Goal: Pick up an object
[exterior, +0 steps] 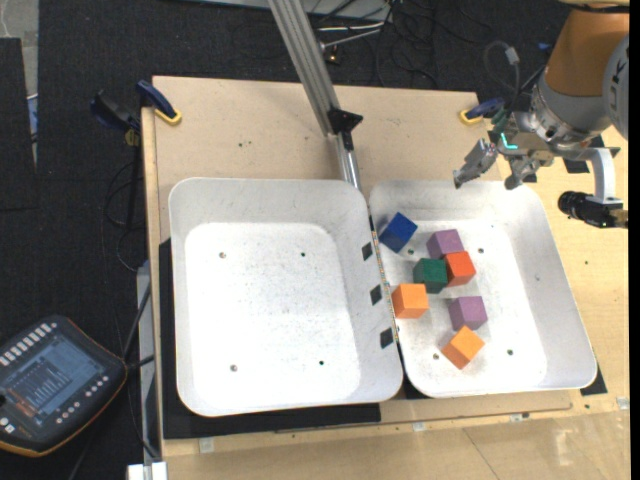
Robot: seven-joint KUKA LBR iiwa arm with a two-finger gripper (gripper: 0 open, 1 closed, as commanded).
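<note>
Pincer (pixel 495 166) (fingers spread, nothing between) hangs over right bin's (pixel 560 298) far rim.

We count two white bins, the left bin (pixel 200 218) and the right bin (pixel 545 268); the cubes number seven in all; we find one blue cube (pixel 398 232); one green cube (pixel 432 274); two purple cubes (pixel 445 243) (pixel 467 311); three orange cubes (pixel 460 267) (pixel 410 300) (pixel 463 347); one arm carries one gripper (pixel 497 168).
</note>
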